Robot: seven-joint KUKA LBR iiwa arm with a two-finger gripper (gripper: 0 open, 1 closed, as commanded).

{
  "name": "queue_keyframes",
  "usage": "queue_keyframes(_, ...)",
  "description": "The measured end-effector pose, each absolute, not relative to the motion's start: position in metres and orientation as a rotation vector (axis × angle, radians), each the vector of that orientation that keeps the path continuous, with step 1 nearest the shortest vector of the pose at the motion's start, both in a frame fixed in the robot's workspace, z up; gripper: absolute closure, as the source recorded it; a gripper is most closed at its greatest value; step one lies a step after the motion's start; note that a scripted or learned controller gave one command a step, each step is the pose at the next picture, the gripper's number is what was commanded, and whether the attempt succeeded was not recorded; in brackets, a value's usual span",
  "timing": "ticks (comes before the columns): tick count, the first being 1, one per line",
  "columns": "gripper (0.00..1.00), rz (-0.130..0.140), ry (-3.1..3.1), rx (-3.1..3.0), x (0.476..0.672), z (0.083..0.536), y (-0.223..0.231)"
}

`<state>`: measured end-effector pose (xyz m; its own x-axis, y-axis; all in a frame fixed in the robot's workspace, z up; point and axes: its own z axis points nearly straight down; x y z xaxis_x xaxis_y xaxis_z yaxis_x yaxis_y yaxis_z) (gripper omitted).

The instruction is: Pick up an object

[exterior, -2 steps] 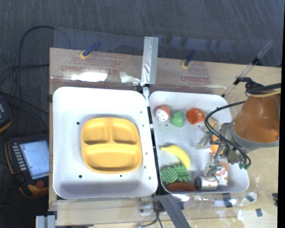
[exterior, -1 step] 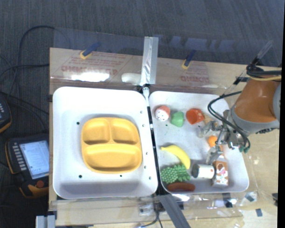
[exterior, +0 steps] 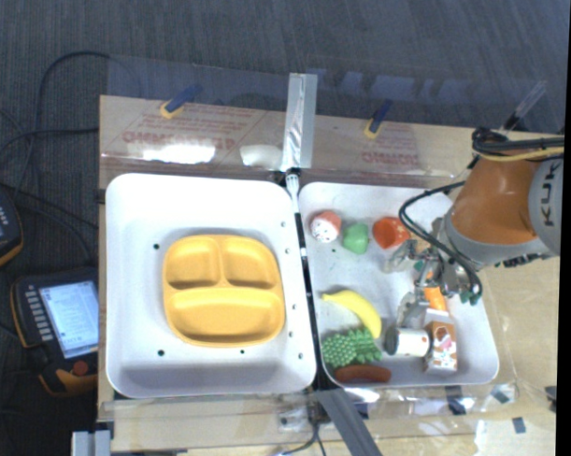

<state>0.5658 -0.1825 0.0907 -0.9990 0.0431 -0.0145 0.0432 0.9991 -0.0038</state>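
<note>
My gripper (exterior: 416,302) hangs low over the right side of the right bin (exterior: 477,369), reaching in from the right under the arm's orange band (exterior: 497,197). Just below it lie a white can (exterior: 409,344) and a small carton (exterior: 441,346). A small orange item (exterior: 436,298) sits right beside the gripper, and I cannot tell whether it is touched. A banana (exterior: 356,309) lies to the gripper's left, with a green bumpy piece (exterior: 349,347) and a red sausage (exterior: 362,373) below it. Along the back are a red-and-white ball (exterior: 325,227), a green fruit (exterior: 357,237) and an orange-red fruit (exterior: 390,232).
A yellow divided tray (exterior: 225,288) lies in the middle of the left bin (exterior: 136,227). A ridge (exterior: 303,270) separates the two bins. Black cables (exterior: 427,204) loop off the wrist over the back of the right bin. Handheld screens (exterior: 53,317) sit off the bench at left.
</note>
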Motion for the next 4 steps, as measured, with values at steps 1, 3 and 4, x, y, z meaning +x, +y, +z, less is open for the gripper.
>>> queue_keyframes(1,0.0,-0.006,3.118,-0.352,0.669,0.09,-0.182)
queue_keyframes(3,0.0,-0.003,3.088,-0.497,0.517,0.091,-0.221)
queue_keyframes(4,1.0,-0.01,3.086,-0.497,0.518,0.102,-0.221)
